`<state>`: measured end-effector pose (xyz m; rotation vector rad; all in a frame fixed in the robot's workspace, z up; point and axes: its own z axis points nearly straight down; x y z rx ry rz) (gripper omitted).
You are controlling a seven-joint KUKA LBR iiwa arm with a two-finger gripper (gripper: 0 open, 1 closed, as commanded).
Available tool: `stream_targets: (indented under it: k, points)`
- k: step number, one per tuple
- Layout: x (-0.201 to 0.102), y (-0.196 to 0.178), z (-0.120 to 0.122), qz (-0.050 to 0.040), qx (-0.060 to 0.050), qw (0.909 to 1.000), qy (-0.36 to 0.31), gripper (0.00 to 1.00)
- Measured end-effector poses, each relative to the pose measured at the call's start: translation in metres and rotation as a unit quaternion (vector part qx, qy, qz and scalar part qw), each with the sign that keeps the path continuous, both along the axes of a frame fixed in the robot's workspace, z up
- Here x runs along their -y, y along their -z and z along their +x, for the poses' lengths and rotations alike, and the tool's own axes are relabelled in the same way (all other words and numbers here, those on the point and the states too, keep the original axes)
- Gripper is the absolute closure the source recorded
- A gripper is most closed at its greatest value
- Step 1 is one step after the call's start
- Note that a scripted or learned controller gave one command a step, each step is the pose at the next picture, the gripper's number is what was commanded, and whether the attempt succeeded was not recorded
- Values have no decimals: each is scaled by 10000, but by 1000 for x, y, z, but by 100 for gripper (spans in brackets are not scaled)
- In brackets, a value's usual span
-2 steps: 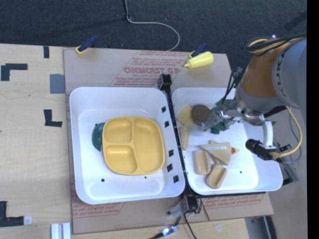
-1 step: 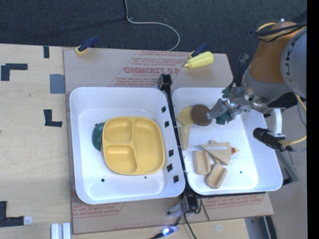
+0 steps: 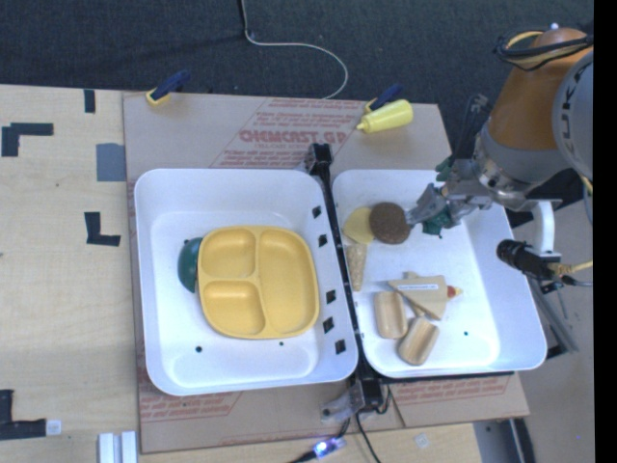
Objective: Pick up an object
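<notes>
The end effector (image 3: 431, 217) is hovering over the right bin (image 3: 501, 302) just right of the brown round cookie (image 3: 388, 223), its grip state hidden from this angle, while a yellow divided plate (image 3: 257, 281) is lying in the left bin (image 3: 164, 258).

Left of the gripper (image 3: 434, 218), a light wooden bench (image 3: 58, 278) carries black tape marks (image 3: 96, 230) and a cardboard sheet (image 3: 280, 138); beyond it lies dark carpet (image 3: 116, 17).

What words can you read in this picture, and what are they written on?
Red printed letters on the cardboard sheet under the bins: mirrored and too blurred to read for sure.
Red print on the cardboard's bottom edge: too small to read.
No words on the yellow plate or the food pieces.
</notes>
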<state>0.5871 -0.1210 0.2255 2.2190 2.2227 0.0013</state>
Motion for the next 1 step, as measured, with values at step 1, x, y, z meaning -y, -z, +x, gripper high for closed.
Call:
stream_targets:
  k: [1]
  points:
    - [-46, 10, 25, 4, -12, 10000, -23, 100]
